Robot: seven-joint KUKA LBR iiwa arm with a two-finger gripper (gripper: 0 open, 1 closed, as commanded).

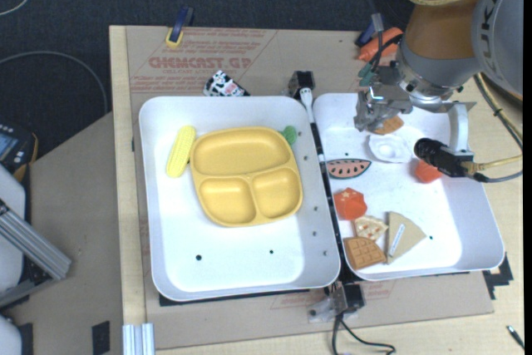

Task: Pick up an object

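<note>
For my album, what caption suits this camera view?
Robot arm's jaws over the right bin of toy food, yellow divided plate in the left bin.

We see a worktop [133, 179] covered in brown card with red lettering. Two white bins [233, 266] sit side by side on it, touching along the middle. A blue-and-yellow clip [177, 27] grips the far edge near the far left corner. A small black-and-white spotted thing [223, 85] lies just behind the left bin's far rim. A metal rail [33, 245] lies beyond the worktop's left edge.
</note>
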